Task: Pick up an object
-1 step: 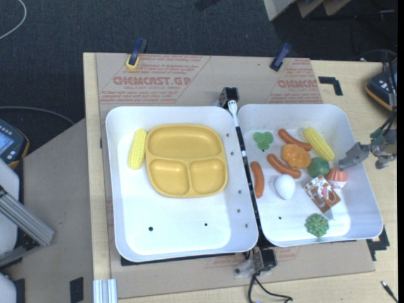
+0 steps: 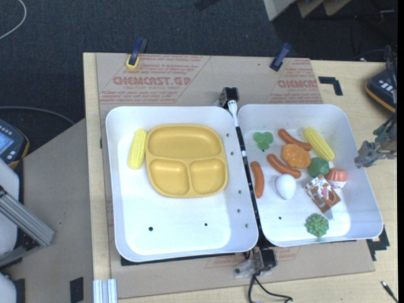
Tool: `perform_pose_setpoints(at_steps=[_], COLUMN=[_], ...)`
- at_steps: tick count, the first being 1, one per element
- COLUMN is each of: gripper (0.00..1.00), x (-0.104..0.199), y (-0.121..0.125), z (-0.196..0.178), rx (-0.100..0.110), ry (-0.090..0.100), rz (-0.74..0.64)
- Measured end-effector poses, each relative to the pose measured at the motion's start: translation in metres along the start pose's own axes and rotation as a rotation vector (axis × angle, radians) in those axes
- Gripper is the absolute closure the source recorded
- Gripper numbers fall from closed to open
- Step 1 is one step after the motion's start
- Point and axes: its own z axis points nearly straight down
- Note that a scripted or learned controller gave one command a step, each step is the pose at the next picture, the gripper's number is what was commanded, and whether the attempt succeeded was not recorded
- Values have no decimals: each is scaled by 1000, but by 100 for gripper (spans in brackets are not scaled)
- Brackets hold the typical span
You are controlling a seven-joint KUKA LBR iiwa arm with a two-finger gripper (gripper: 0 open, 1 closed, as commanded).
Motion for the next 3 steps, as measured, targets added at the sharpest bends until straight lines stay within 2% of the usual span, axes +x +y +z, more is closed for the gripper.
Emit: perform_pose_setpoints(at_steps=[1,2,3], gripper=[100,100,100], x=[57,126,120], y=[-33,67,63], z=[-17,-27,-38], rx=[6,-4,-1], ry=[6,4,1], rz=[-3,-10,-1])
